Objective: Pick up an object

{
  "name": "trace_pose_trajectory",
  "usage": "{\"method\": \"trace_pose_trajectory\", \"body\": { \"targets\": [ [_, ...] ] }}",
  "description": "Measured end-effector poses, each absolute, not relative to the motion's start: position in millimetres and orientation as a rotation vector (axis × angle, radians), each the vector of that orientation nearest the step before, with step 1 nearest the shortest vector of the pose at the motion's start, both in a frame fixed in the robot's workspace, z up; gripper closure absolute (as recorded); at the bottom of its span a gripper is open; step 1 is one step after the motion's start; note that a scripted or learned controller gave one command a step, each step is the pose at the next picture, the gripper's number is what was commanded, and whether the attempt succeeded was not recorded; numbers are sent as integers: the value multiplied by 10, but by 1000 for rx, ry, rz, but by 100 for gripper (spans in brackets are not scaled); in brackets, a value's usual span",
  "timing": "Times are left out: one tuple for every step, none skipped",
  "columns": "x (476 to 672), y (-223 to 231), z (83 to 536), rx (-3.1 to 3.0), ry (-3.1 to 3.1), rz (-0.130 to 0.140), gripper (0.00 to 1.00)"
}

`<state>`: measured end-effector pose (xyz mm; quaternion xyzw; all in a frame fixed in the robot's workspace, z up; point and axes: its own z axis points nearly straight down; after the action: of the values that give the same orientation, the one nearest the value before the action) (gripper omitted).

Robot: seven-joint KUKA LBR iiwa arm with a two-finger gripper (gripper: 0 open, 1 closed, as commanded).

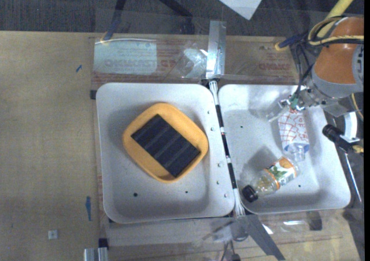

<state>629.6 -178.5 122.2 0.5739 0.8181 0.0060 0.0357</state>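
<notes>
The gripper hangs over the right white plastic bin; whether it is clenched cannot be told. Just below it lies a crushed clear red-printed plastic bottle, probably light, slippery and yielding. Grasping its midsection looks advisable; a clear black-capped juice bottle lies nearer that bin's front.

Left bin white, holds yellow tray with black ribbed insert. Right bin white: clear bottle, black cap, orange-green label; red-patterned white bottle.

Two shallow white plastic bins sit side by side. One rounded yellow tray with a dark ribbed insert. Two clear plastic bottles: one black-capped, one red-and-white labelled.
</notes>
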Motion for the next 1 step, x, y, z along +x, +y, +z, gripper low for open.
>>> {"method": "trace_pose_trajectory", "body": {
  "targets": [
    [6295,-1812,1227,1755,2524,27,0]
  ]
}}
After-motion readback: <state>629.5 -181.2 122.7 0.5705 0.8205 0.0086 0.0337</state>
